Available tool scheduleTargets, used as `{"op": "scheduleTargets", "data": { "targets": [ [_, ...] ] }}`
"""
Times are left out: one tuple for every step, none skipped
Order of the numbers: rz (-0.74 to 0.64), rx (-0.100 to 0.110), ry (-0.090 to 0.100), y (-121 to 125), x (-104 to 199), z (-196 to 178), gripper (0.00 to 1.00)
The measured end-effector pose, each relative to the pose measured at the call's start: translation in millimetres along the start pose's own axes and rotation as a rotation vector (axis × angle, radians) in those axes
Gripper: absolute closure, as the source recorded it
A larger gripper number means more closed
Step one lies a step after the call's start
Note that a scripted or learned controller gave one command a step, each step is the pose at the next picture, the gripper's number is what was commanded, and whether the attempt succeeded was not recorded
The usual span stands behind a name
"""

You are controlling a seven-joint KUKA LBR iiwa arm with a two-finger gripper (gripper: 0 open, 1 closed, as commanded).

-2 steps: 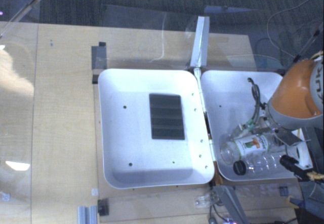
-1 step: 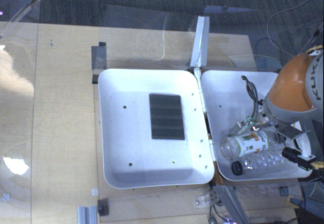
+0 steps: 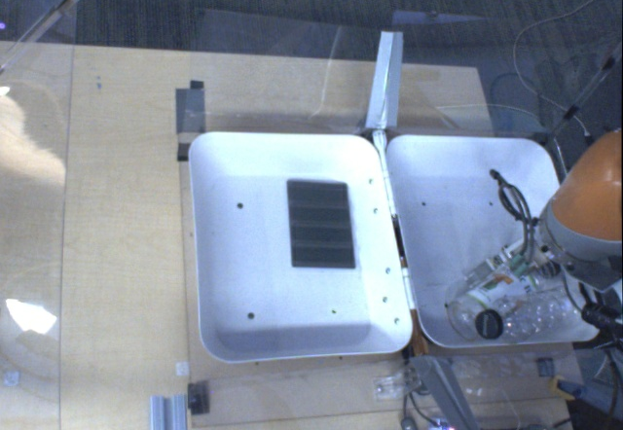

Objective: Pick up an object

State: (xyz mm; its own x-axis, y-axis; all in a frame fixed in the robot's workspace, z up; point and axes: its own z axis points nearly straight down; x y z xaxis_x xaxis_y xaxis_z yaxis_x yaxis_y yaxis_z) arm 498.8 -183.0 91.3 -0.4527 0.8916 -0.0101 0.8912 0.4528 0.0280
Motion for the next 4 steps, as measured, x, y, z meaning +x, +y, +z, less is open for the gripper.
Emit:
{"op": "scheduleTargets", "data": {
  "targets": [
    [0.338, 0.017, 0.000, 7.3, -27.4, 2.5, 0.00],
    [0.775, 0.020, -0.005, 18.3, -34.2, 3.8, 0.00],
    [0.469, 0.023, 0.000, 36.5, -18.1, -35.7, 0.00],
    [0.239, 0.016, -0.003, -16.7, -18.0, 1.5, 0.00]
  ]
}}
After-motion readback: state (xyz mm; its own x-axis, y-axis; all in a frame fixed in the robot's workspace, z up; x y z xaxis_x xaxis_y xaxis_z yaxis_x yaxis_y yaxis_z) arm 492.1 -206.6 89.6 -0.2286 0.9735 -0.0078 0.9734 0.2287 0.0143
